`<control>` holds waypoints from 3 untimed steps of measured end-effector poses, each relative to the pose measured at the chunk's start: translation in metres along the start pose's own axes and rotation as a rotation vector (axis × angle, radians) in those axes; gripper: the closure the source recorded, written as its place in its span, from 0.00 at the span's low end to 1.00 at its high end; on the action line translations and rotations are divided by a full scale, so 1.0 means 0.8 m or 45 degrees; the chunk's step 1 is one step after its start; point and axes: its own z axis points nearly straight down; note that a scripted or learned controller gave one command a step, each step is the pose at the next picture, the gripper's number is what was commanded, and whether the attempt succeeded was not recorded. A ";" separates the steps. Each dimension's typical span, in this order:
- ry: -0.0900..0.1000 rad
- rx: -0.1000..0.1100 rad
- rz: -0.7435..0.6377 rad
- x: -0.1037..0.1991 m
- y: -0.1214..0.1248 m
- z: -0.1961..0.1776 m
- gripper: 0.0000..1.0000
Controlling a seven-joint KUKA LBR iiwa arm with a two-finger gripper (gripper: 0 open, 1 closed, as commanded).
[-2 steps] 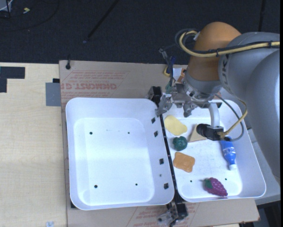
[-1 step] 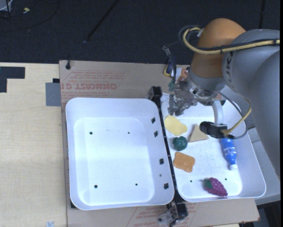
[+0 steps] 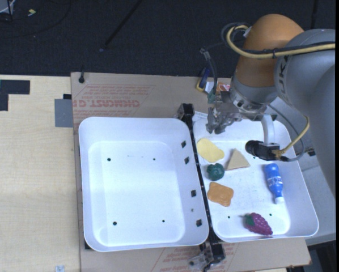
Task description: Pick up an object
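- yellow flat piece (image 3: 210,150), rounded, lying in right bin (image 3: 305,208) near the divider
- gripper (image 3: 217,124) hangs just above it, holding nothing
- claw spread or pressed together: cannot tell

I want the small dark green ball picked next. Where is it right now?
The green ball lies in the right bin, near its left wall, just below the yellow piece, above the orange piece and left of the tan wedge.
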 end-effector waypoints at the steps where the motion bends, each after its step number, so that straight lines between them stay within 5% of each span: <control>1: 0.001 0.010 -0.003 0.043 -0.041 0.035 1.00; 2: 0.001 0.006 0.004 0.034 -0.102 0.004 1.00; 3: 0.000 0.005 0.004 0.034 -0.100 0.006 0.00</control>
